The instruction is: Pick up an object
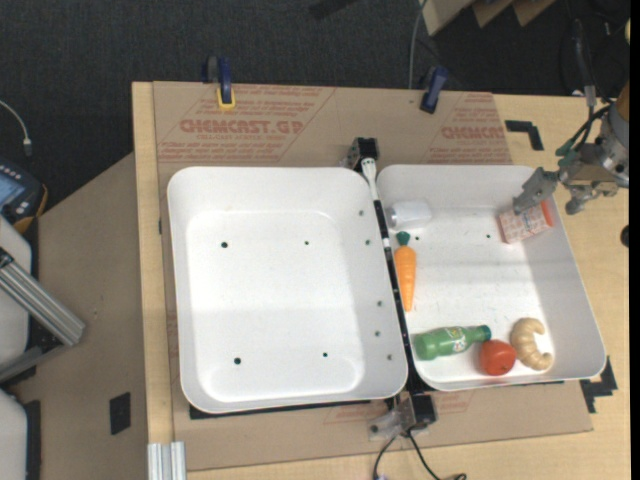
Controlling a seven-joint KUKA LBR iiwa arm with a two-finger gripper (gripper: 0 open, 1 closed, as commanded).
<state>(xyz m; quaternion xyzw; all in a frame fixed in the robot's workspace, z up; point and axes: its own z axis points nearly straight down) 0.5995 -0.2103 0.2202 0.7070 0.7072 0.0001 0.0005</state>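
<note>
A: Below and just left of the fingers (558, 190): one pink-and-white packet (525, 224), flat on the floor of the right bin (470, 183) at its far right side, long axis slanting up to the right. Nearest item.

B: State of the fingers?

A: Spread apart, grasping nothing; left tip over the packet's upper edge, contact not certain.

B: Remaining stock?

A: Right bin: one carrot (405, 277), one green bottle (451, 341), one tomato (497, 357), one croissant (532, 343), one white object (409, 212). Left bin (270, 193): no entries. Two bins on one table (300, 108).
</note>
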